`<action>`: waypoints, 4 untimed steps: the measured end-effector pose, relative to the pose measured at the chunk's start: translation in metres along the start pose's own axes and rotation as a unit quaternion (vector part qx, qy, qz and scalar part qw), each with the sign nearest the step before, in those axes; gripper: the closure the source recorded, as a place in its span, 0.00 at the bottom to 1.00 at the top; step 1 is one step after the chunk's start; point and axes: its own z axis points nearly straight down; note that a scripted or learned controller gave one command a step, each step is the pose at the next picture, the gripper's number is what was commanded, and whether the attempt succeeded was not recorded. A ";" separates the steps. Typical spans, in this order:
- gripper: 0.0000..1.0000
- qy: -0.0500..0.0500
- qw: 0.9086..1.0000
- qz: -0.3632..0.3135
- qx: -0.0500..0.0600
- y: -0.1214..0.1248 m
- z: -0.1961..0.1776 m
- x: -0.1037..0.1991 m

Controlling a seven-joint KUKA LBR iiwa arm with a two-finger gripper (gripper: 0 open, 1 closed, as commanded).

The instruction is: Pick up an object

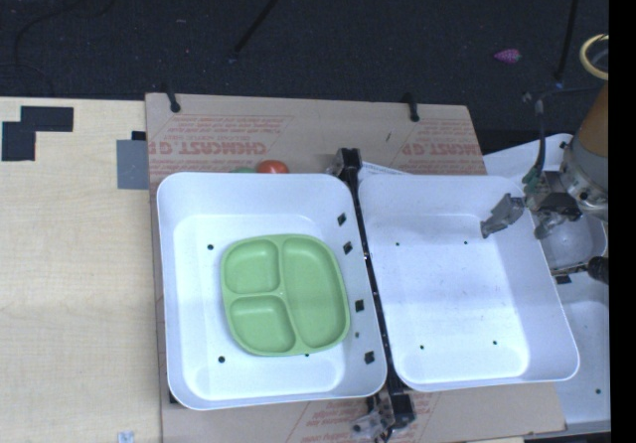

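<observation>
A light green divided plate (285, 294) with three compartments lies flat in the left white bin (189, 222). My gripper (522, 220) hangs over the right bin's (447, 332) far right corner, well away from the plate. Its fingers (498, 217) stand open with nothing between them. The arm's orange band is cut off at the frame's right edge.
A small red object (271, 168) peeks out behind the left bin's back rim, on the cardboard sheet (298, 138) under both bins. A black clip strip (363, 272) joins the bins. Pale wooden bench lies to the left.
</observation>
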 end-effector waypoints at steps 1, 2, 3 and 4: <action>0.00 -0.002 1.000 -0.001 -0.007 0.003 -0.008 0.000; 0.00 0.000 1.000 -0.001 -0.003 -0.001 0.057 0.002; 0.00 -0.001 1.000 -0.001 -0.004 0.007 0.104 0.000; 0.00 -0.001 1.000 -0.001 -0.005 0.007 0.134 0.002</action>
